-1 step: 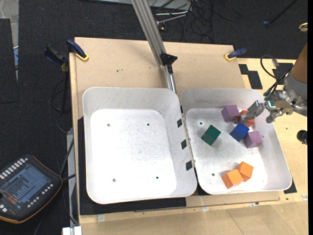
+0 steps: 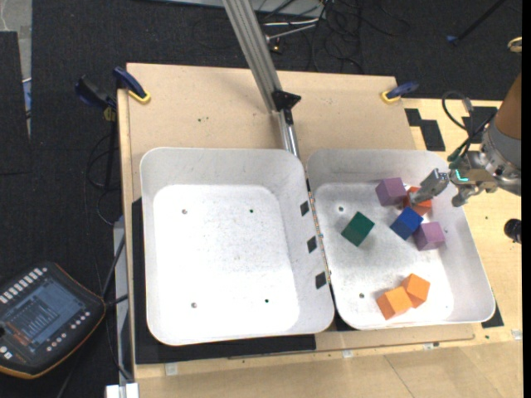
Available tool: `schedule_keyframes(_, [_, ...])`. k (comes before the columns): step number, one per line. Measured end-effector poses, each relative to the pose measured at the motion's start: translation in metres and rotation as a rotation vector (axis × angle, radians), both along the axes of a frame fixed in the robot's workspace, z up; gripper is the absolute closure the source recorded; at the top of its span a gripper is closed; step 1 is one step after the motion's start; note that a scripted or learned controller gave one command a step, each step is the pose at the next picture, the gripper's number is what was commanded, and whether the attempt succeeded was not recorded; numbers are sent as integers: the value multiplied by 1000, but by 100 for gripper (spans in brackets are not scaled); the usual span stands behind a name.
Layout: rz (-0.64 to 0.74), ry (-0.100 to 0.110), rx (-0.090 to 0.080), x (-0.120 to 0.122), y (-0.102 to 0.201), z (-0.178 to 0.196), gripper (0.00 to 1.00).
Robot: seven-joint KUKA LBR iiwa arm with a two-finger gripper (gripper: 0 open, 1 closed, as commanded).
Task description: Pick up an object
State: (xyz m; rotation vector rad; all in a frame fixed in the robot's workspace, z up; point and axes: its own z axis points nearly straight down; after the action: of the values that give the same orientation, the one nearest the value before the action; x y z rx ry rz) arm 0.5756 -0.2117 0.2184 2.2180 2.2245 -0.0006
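Observation:
The right bin (image 2: 465, 301) holds several small blocks. A green cube (image 2: 358, 229) lies near its middle. Clustered toward the far right are a purple cube (image 2: 390, 191), a red block (image 2: 420, 204), a blue cube (image 2: 406, 222) and a second purple cube (image 2: 430, 235). Two orange blocks (image 2: 394, 303) (image 2: 416, 288) sit close together near the front. My gripper (image 2: 445, 187) hovers over the bin's right rim, just right of the red block. It is open, with nothing between its fingers.
The left bin (image 2: 158, 222) sits beside the right one on the wooden bench. A slanted metal pole (image 2: 257, 52) ends at the bins' shared back edge. Blue clamps (image 2: 129, 81) (image 2: 400, 91) grip the bench's back corners. A teach pendant (image 2: 41, 317) lies at the front left.

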Motion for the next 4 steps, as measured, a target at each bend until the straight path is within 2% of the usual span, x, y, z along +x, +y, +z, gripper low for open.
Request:
schedule_keyframes(1, [1, 5, 2, 6, 6, -61, 0])
schedule_keyframes(2, [-2, 1, -1, 8, 6, -123, 0])
schedule_keyframes(3, [-3, -1, -1, 9, 6, -123, 0])
schedule_keyframes(4, [-3, -3, -1, 9, 6, -112, 100])
